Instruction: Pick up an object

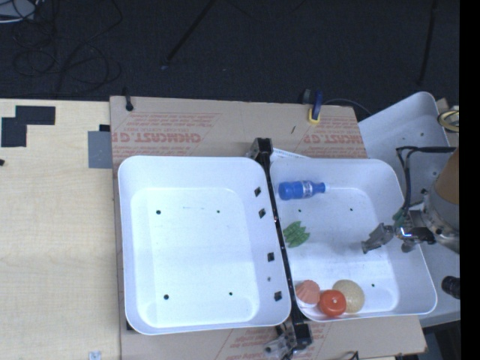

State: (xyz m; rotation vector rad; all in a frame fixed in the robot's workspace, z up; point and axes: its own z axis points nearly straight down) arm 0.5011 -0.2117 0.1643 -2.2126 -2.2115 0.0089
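**Desk:** Camera view, left to right — what did the overhead shot show?

**Operator:** At far left I saw pale wooden bench top, then a sheet of brown cardboard (187, 130) printed with red lettering, lying under both bins. The left bin (139, 182), white and shallow, sat on it, its floor marked by a few small dark dots. A black divider (274, 231) ran between the two bins where their rims met.

**Desk:** And the right bin?

**Operator:** The right bin (379, 172) held everything I could have picked. A blue bottle (301, 190) lay on its side near the far left corner, its lighter cap end pointing right. Nearer the camera, just beside the divider, lay a small green leafy piece (295, 234). In the near left corner three round things sat bunched: a pinkish one (307, 291), a red-orange one (332, 302) touching it, and a pale tan one (351, 294) behind and to the right of that.

**Desk:** Where was the arm?

**Operator:** It reached in from the right, over the right bin's right-hand rim. The gripper (375, 241) hung above the bin floor, well apart from the bottle and from the cluster of round things. I saw nothing between its fingers. Whether they stood apart or together I could not tell; the picture was too small and dark there.

**Desk:** Anything beyond the bins?

**Operator:** A blue and yellow clamp (315, 108) stood at the cardboard's far edge.
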